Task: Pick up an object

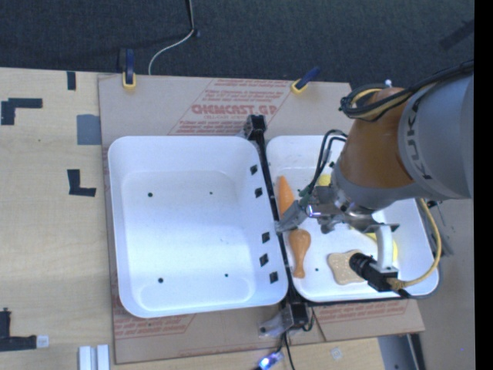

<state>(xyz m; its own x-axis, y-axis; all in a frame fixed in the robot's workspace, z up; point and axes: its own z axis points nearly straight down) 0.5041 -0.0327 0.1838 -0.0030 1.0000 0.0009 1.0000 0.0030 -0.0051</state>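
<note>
Orange was the colour that stood out in the right bin (400,287): a carrot-like piece (284,194) was seen lying along that bin's left wall, and just below it a drumstick-shaped piece (299,251) in a paler orange-tan. A tan slice that looked like toast (344,267) was spotted toward the bin's near edge, to the right of the drumstick, and a bit of something yellow (385,247) was half hidden further right, beside the wrist hardware.

The arm (400,145) was parked low over this bin, and the hand (302,213) was judged to sit near the left wall, roughly between the carrot and the drumstick. Honestly, whether it was spread or closed couldn't be told; too much was covered by the wrist and cables. Nothing was seen clamped in it.

So progress-wise: nothing was lifted as far as could be made out. All the visible pieces were resting on the bin floor. The approach part looked mostly done, with the hand down among the objects. The grab itself and the lift were probably left to do. The left bin (185,230), on the other side of the shared wall, wasn't involved at all.
</note>
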